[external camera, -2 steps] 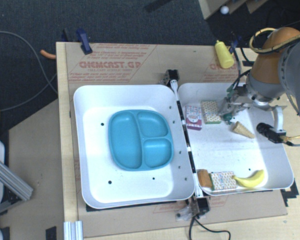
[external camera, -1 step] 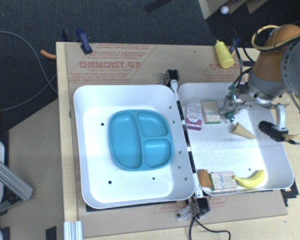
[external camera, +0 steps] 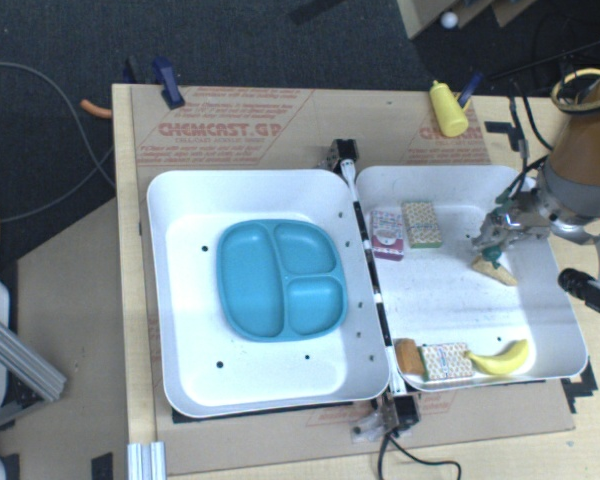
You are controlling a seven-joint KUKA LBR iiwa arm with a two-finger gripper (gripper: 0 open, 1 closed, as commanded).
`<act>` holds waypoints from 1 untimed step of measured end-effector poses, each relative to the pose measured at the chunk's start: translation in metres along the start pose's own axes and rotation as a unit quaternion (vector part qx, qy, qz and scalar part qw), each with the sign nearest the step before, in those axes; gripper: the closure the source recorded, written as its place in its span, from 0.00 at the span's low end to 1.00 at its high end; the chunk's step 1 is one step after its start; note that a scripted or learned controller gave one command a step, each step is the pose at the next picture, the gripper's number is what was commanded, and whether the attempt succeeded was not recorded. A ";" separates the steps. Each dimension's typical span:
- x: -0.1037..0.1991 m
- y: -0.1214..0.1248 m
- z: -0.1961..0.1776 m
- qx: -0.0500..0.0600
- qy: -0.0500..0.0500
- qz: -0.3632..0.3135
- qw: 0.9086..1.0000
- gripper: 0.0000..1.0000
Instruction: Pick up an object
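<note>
Cardboard-covered tabletop (external camera: 280, 113), two white bins. Left bin (external camera: 175, 298): blue divided plate (external camera: 280, 278). Right bin (external camera: 550, 313): gripper (external camera: 492, 243) low at plate's far right, over tan wedge (external camera: 498, 271); finger spread impossible to tell. Banana (external camera: 500, 360) at near rim.

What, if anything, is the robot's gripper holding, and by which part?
It cannot be told. The two-finger gripper hangs low in the right white bin, above a small tan wedge-shaped object, but the view is too small to show a hold.
</note>
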State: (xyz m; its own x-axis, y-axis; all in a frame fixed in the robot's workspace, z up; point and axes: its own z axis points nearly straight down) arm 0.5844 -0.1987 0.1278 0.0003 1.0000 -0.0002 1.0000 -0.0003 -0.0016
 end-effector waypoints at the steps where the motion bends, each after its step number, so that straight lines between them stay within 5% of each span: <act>1: 0.087 0.020 -0.008 -0.001 0.000 -0.001 1.000 1.00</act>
